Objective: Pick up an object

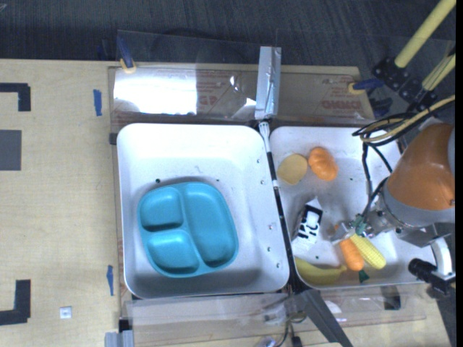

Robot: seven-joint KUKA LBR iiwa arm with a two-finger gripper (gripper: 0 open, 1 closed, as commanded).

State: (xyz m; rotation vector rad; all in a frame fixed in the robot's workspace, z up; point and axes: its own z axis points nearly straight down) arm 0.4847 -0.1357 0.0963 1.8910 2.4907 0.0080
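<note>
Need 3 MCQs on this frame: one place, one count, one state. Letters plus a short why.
1. Where does the blue tray lie?
A. left bin
B. right bin
C. on the bench outside the bins

2. How many compartments does the blue tray have?
A. two
B. three
C. five

3. How does the banana lie?
A. inside the blue tray
B. standing upright at the far wall
C. flat at the right bin's near edge

Answers:
1 A, the tray sits on the left bin's floor.
2 B, two small wells and one large.
3 C, it lies along the near rim, beside the carrot.
</note>
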